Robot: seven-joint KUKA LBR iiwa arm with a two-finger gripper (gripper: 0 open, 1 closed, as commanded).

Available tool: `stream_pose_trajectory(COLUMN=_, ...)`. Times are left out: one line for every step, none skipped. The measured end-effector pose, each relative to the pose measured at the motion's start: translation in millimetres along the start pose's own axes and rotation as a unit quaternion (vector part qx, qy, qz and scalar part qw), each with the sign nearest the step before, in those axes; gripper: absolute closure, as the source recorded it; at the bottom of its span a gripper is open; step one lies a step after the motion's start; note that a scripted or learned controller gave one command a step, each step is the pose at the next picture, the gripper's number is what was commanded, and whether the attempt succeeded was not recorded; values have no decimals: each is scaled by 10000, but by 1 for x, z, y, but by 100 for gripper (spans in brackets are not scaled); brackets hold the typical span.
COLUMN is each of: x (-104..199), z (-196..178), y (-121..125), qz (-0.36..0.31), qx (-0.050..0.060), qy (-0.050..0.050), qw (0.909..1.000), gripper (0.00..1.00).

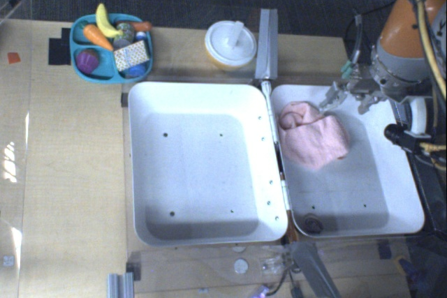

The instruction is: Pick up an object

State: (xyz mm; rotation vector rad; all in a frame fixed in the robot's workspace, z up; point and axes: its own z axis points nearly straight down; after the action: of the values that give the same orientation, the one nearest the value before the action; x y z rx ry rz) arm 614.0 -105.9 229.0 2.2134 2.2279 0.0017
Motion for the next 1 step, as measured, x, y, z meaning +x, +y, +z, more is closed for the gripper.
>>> stream_pose_trajectory(x=-65, z=133, y=22, qz=-446, qx=-29, qy=-9, qw=9990, gripper=0)
